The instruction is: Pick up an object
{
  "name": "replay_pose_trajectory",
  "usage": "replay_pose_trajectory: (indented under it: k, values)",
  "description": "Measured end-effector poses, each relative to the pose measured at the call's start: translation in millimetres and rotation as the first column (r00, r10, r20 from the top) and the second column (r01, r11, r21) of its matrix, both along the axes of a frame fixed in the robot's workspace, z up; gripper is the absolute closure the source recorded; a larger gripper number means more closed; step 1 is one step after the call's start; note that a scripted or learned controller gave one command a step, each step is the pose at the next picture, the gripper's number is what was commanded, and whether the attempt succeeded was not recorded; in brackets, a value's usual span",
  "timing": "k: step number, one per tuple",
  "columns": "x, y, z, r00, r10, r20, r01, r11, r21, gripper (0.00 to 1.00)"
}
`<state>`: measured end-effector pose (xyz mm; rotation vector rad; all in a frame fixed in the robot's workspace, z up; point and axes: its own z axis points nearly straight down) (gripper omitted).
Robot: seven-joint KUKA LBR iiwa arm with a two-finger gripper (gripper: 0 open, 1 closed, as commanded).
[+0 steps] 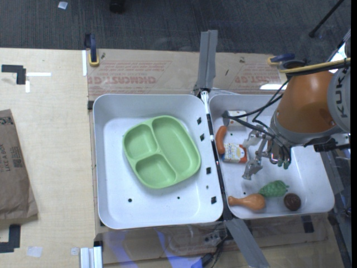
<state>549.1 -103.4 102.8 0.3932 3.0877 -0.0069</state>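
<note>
Left bin point(106, 149): white, shallow; holds a smooth green three-compartment plate point(162, 151).
Right bin point(315, 177): orange sausage point(221, 139), printed packet point(234, 153), leafy green piece point(273, 189), orange gourd point(248, 202), brown ball point(292, 201).
Gripper point(251, 171): metal, beside the packet; open or closed, cannot tell.

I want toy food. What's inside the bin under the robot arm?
The right bin holds a sausage, packet, green leafy piece, orange gourd and brown ball. The arm hides its far right corner.

Left of the plate point(162, 151), the edge cuts a bag point(14, 166). Right of it, the arm point(307, 108) hides one corner of a bin point(312, 175); print on a packet point(234, 153) is unreadable.
</note>
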Motion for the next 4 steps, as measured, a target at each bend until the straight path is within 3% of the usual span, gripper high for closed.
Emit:
replay_pose_trajectory:
  k: [1,2,3,4]
  values:
    - [56.4,-4.9,0.0,0.956,-0.292,-0.006,0.292,0.956,0.012,0.00]
    - [92.2,1.8,-0.4,0.777,-0.630,-0.009,0.630,0.776,0.017,0.00]
    - [111.2,-24.0,-8.3,0.776,-0.630,-0.023,0.630,0.776,0.010,0.00]
    - [96.8,25.9,90.0,0.807,-0.590,-0.024,0.590,0.807,0.009,0.00]
